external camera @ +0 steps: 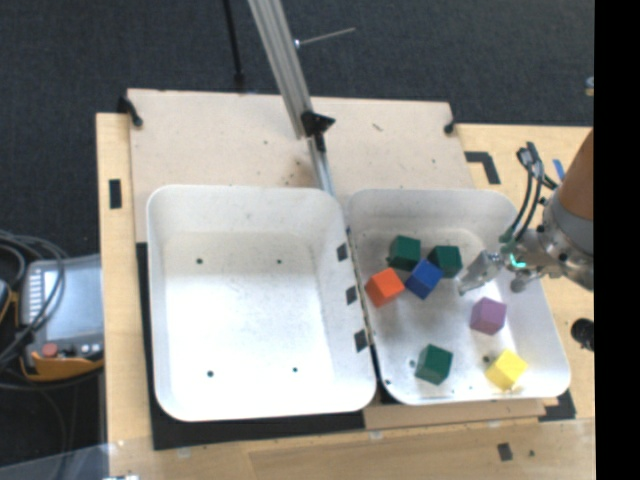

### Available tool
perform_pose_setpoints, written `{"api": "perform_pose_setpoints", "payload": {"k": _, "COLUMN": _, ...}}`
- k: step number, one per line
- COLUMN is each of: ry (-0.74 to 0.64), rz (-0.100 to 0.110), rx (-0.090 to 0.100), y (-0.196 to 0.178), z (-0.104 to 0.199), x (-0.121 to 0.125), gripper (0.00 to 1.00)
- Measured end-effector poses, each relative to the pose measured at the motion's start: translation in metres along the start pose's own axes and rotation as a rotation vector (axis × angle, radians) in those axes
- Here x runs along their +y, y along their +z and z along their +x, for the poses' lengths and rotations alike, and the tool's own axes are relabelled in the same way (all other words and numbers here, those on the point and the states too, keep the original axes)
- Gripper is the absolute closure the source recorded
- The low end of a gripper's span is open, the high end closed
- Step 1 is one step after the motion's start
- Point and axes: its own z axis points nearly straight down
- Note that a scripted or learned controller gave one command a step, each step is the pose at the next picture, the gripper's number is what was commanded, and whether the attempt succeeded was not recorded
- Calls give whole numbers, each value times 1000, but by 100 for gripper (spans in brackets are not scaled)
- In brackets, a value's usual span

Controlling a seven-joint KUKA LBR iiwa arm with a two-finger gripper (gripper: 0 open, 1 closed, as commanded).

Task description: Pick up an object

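Camera view: the claw (492,273) hovers over the right bin (540,368), empty and apparently parted, just at 12 o'clock of the purple cube (488,315). Blue cube (423,279) sits at its 9 o'clock. Nothing is lifted; the whole grasp remains.

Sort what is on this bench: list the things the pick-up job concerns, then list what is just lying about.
For the job:
gripper
purple cube
yellow cube
blue cube
orange cube
three green cubes
right bin that holds them

Just lying about:
left bin
slanted metal rail
grey box with cables beside the bench
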Motion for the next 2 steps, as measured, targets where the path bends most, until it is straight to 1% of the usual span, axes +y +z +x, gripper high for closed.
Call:
{"api": "perform_pose_setpoints", "payload": {"k": 1, "ry": 2, "rz": -5, "rx": -2, "y": -2, "z": 0, "x": 1, "gripper": 0}}
{"api": "perform_pose_setpoints", "payload": {"k": 2, "ry": 3, "rz": 1, "rx": -2, "y": 45, "z": -10, "x": 4, "gripper": 0}}
